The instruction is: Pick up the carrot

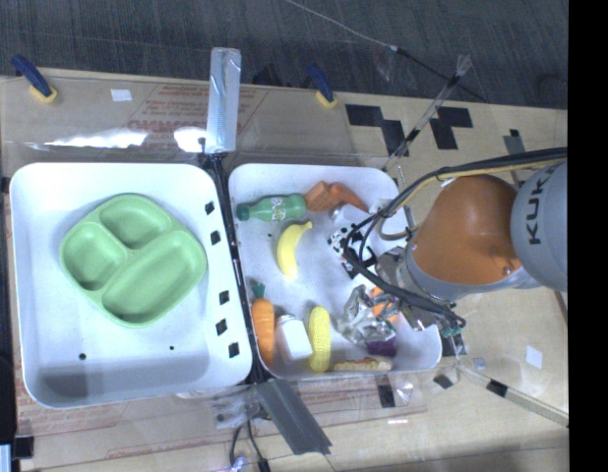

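Carrot [264,329] at right bin's left wall, beside corn [321,338]. Claw [368,315] well right, state unclear; approach from above, avoiding wall.

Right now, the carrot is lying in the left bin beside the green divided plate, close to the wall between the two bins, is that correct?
Not quite: the camera view shows the carrot in the right bin, not the left one. It does lie close to the wall between the two bins, next to a white block and the corn. The green divided plate sits in the left bin.
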Available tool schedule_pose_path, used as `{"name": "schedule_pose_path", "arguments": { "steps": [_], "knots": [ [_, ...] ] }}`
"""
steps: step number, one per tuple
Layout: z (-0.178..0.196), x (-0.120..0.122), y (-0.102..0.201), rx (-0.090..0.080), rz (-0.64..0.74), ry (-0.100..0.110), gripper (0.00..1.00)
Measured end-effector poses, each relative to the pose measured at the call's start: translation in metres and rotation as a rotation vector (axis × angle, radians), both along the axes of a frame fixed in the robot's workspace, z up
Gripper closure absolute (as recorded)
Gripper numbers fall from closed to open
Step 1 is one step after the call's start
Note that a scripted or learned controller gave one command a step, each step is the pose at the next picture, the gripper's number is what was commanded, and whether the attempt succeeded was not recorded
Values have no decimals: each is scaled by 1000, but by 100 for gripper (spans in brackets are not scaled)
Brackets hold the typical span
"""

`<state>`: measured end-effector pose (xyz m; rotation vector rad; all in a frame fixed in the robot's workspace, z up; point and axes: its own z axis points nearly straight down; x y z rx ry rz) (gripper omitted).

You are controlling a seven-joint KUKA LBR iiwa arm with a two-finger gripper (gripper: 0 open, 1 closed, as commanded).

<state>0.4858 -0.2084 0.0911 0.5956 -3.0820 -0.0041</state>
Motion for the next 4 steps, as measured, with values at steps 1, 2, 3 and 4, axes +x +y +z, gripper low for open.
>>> {"name": "schedule_pose_path", "arguments": {
  "steps": [1,2,3,4],
  "knots": [
    [2,51,-1,-2,-83,-6,0],
    [0,9,-1,0,128,-1,0],
    [10,11,1,0,134,-3,100],
    [10,11,1,0,134,-3,0]
  ]
}}
